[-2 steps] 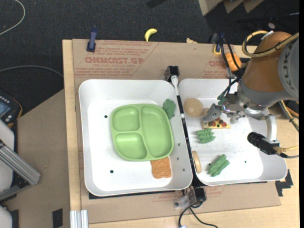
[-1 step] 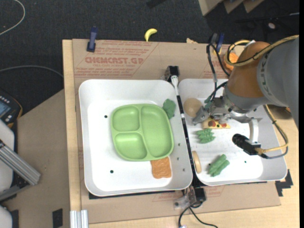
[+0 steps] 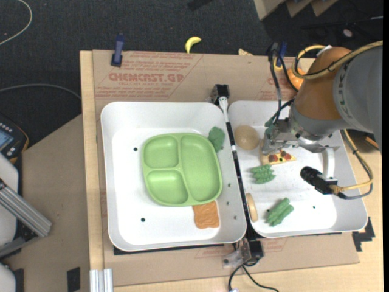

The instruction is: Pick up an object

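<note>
My gripper (image 3: pixel 276 143) hangs low in the right bin (image 3: pixel 346 215), its tip right over a small pizza-slice toy (image 3: pixel 281 158). A tan round piece (image 3: pixel 246 137) lies just left of it near the divider. Two green leafy toys rest in the same bin, one (image 3: pixel 262 174) below the pizza slice and one (image 3: pixel 279 212) nearer the front. A thin tan disc (image 3: pixel 251 206) leans at the bin's left wall. In the left bin (image 3: pixel 118 181) sit a green divided plate (image 3: pixel 182 168), a green leafy piece (image 3: pixel 216 137) and an orange toast-like piece (image 3: pixel 206 215).
The grey arm with its orange band (image 3: pixel 319 93) comes in from the right, over the right bin's back edge. A black cable part (image 3: pixel 317 180) hangs over the right bin's middle. A black clip (image 3: pixel 220 93) sits at the divider's far end.
</note>
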You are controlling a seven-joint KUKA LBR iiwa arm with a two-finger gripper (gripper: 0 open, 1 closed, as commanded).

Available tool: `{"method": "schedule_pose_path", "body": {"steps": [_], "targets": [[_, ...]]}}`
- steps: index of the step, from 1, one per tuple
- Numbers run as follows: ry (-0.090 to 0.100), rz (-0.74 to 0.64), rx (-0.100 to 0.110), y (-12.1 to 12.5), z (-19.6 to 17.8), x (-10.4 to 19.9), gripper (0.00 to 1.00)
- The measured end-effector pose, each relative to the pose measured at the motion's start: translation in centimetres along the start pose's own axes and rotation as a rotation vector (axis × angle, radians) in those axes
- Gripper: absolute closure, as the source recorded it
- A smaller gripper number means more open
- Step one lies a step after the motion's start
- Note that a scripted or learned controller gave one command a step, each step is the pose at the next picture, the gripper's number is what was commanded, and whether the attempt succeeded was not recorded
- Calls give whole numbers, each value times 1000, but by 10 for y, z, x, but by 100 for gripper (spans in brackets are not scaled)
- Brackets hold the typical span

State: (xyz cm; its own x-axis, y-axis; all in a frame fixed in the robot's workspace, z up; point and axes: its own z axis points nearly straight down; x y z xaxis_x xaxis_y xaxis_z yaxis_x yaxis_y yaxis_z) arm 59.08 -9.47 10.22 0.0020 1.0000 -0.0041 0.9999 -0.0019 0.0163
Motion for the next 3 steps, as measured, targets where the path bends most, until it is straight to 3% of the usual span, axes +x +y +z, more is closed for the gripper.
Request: {"method": "schedule_pose_path", "body": {"steps": [1,2,3], "targets": [[9,-13,7,-20,-89,104,100],[7,-8,20,-47,-84,151,100],[11,-10,-3,-60,-288,209,100]]}}
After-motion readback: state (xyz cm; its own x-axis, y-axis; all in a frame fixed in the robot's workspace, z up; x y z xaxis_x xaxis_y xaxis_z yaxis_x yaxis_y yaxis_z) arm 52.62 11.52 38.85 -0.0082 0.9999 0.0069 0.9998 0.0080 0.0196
